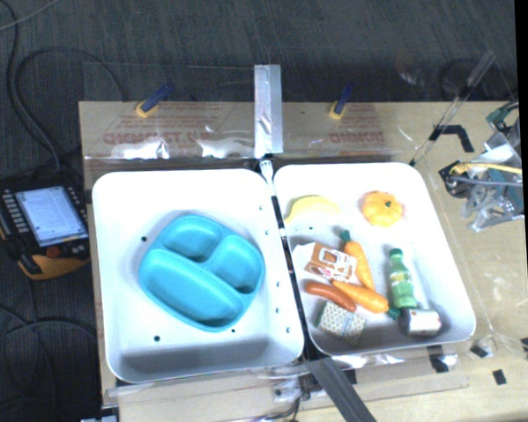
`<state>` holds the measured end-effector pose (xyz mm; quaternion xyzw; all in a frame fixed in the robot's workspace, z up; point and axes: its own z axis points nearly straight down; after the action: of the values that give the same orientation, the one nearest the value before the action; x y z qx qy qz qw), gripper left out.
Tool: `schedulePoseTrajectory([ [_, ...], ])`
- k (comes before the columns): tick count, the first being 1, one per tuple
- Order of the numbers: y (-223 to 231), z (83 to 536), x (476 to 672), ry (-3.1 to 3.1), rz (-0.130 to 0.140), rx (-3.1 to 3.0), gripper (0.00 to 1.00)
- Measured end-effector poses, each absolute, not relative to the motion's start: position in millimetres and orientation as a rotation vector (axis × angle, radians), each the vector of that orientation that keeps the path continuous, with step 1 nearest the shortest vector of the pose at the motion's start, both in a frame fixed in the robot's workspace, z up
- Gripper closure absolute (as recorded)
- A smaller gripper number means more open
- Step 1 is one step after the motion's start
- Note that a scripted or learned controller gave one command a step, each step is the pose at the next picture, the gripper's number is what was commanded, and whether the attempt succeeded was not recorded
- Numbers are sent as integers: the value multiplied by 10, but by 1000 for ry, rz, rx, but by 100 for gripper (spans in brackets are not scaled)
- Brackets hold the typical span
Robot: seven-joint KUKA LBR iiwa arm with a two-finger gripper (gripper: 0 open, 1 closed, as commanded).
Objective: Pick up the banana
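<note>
The banana (310, 209) is pale yellow and lies flat in the back left corner of the right bin (442, 240), close to the divider between the two bins. Its curve arches toward the back wall. Nothing touches or covers it. A small gap separates it from the packet and carrot lying in front of it.
The right bin also holds an orange fruit (382, 207), a snack packet (330, 264), two carrots (359, 264), a red sausage (324, 292), a green bottle (400, 281) and a grey can (422, 322). A blue divided plate (203, 269) sits in the left bin. Metal hardware (483, 184) stands off the bench's right side.
</note>
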<state>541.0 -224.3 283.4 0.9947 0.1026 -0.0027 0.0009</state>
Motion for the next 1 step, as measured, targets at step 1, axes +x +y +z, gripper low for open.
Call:
schedulePoseTrajectory([
  [1, -2240, 4120, 5510, 315, -6, 3123, 100],
])
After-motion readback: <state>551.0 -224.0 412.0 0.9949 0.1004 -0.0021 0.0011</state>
